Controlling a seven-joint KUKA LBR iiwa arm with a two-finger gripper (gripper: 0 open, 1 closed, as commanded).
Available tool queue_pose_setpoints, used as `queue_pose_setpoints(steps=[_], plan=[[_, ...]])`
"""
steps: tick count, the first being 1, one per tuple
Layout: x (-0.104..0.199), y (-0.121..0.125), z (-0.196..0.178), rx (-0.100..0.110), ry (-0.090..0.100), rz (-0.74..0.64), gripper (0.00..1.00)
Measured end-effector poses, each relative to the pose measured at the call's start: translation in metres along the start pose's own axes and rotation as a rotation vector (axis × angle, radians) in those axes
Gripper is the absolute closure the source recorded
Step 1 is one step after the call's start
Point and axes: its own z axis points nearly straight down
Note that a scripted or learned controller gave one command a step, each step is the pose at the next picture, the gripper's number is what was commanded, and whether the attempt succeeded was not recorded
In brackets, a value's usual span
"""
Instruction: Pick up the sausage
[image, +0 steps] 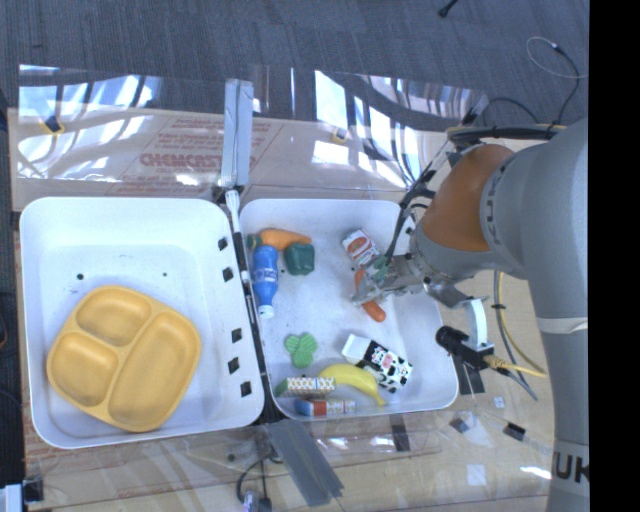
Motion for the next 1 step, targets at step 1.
queue_pose_setpoints(steps=[1], plan=[[0.0604, 0.0002, -0.1344, -0.002, 0.0, 0.003, 1.0]])
